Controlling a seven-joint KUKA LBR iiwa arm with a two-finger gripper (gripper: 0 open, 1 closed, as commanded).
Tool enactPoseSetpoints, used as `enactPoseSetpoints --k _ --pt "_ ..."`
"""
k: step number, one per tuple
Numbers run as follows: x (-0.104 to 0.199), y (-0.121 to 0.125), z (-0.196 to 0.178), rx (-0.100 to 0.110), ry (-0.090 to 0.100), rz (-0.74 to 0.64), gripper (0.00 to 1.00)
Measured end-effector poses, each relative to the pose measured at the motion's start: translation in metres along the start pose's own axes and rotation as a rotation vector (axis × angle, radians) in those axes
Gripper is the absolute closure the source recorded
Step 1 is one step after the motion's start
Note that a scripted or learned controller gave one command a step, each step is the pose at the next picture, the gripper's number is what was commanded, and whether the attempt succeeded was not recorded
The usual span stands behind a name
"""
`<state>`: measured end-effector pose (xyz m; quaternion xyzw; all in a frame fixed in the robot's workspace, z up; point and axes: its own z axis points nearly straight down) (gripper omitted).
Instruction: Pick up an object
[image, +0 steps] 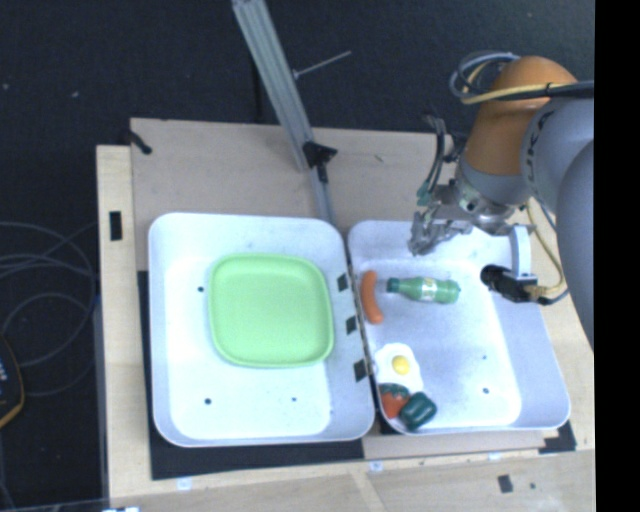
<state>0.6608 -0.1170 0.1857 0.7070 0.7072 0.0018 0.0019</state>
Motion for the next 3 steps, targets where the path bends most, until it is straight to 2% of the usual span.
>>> enactPoseSetpoints --k 1,2,3 --pt "-0.001 0.001 -0.053 0.0 0.0 0.0 1.0" --pt "-0.001 0.001 -0.028 0.006 -0.001 0.001 1.0" --pt "0.038 -0.019 -0.041 0.004 0.0 -0.002 1.0"
